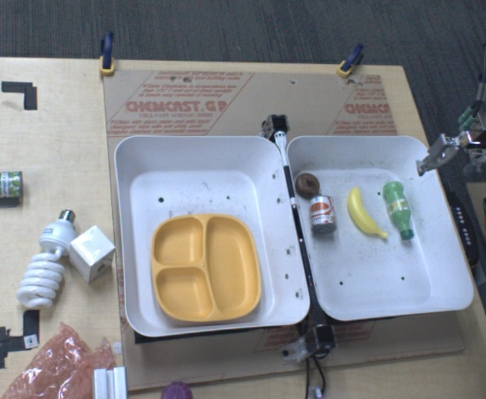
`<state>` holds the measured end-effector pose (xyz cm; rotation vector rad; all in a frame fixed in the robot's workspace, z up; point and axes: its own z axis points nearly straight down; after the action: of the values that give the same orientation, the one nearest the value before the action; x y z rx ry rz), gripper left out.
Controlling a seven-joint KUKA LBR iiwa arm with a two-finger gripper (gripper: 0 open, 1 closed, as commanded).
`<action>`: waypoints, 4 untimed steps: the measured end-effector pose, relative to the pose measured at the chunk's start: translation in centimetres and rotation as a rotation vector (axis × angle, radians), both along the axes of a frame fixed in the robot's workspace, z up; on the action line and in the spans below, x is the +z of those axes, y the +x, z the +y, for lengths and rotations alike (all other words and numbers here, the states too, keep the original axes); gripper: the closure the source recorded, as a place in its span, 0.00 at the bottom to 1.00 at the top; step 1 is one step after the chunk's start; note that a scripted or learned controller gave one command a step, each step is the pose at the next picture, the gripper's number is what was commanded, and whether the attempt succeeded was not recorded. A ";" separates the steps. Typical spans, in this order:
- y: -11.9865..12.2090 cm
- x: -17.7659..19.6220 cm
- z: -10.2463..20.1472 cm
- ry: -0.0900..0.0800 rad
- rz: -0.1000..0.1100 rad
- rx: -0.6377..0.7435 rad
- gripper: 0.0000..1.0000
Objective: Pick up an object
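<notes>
Camera view: jaws [439, 154] at right edge of frame, over the right bin [442, 285] rim, w/ nothing between them; can't tell if released or clenched. Inside right bin, upper part: green bottle [398, 209], banana [365, 214] just left of it, can [322, 214], brown disc [306, 184]. Left bin [135, 223] holds a yellow divided tray [206, 266].

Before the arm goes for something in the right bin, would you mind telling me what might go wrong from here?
1. The banana, green bottle and small can lie close together, so reaching for one may nudge a neighbour.
2. The bottle lies on its side and could roll away from a closing grasp.
3. The pincer sits at the right bin's upper right rim; a low approach might clip that wall.
</notes>
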<state>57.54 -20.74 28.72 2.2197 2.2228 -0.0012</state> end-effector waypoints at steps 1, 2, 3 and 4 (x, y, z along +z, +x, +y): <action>-2.1 -19.5 -1.0 0.009 0.001 0.002 0.00; -2.1 -18.4 -1.4 0.001 -0.003 -0.001 1.00; -3.8 -9.8 2.9 0.000 -0.002 0.000 1.00; -9.7 -4.3 8.6 0.000 0.000 -0.001 1.00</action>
<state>47.80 -12.16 24.37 2.2209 2.2217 -0.0004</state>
